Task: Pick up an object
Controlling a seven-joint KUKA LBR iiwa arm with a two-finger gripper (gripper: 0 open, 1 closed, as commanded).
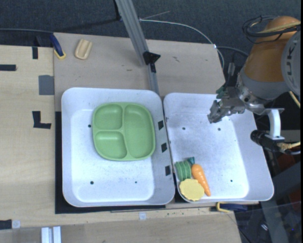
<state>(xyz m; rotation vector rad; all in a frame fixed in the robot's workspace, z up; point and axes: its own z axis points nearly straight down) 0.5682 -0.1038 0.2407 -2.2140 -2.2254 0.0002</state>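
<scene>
A toy carrot (200, 179) with green leaves (183, 167) lies in the right bin's (242, 156) near left corner. A pale yellow round piece (191, 189) sits against it. My gripper (215, 115) hangs over the far part of the right bin, well above and to the right of the carrot. Nothing shows between its fingers.
The left bin (75, 151) holds a green divided plate (124, 131). A grey pole (133, 24) slants over the bench at the back. A tan block (83, 49) and a blue and yellow clip (57, 46) lie on the bench at the far left.
</scene>
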